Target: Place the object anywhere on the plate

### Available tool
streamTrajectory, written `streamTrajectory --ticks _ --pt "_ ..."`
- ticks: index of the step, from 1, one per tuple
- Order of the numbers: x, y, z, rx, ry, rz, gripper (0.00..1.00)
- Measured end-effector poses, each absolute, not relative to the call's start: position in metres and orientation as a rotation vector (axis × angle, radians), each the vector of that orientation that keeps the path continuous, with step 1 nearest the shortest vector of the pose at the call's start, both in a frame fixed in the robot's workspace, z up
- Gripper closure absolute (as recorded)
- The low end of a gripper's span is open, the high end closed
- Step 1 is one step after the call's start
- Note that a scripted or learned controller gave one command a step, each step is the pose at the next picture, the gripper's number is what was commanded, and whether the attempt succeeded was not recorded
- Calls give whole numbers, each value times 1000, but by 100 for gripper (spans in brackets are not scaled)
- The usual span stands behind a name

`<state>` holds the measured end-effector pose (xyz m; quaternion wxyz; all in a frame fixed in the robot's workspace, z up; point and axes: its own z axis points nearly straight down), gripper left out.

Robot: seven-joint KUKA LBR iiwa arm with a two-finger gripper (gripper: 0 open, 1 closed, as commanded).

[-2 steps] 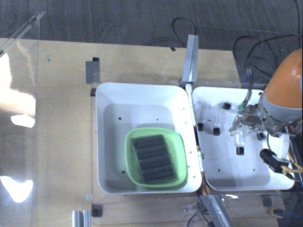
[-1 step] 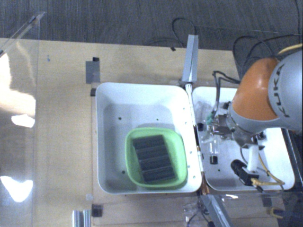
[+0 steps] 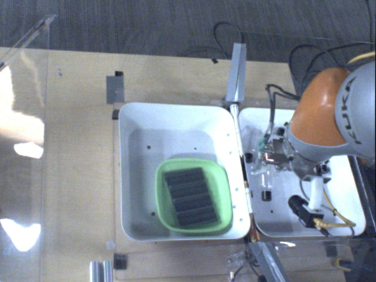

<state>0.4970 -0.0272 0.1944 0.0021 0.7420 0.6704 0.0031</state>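
1. Camera view: arm (image 3: 329, 110) comes in from the right and hangs over the right bin (image 3: 352, 216), wrist bent down toward that bin's left side.
2. Gripper (image 3: 265, 166) sits low by the bin's left wall, just beside the divider between bins. Clutter of cables and mount parts around it; can't tell its state, and nothing readable between the tips.
3. Small dark bit (image 3: 265, 195) lies on the bin floor just below the gripper. May be the object, too small to be sure.
4. Green plate (image 3: 222, 187) is to the gripper's left, across the divider, in the left bin (image 3: 135, 157), toward the near edge.
5. Dark ribbed block (image 3: 189, 197) already rests flat on the plate, tilted a little. Could also be the task's thing, already placed.
6. Judgement: the low pose over the right bin reads as a pick attempt, since the plate is a short hop left. Risk: clipping the divider on transfer.
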Motion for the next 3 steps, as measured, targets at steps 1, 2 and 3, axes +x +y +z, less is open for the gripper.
streamTrajectory --ticks 1,2,3 --pt "503 -8 185 2144 2294 5 100" --pt "500 61 184 1912 2492 4 100" --pt "500 60 184 1912 2491 4 0"
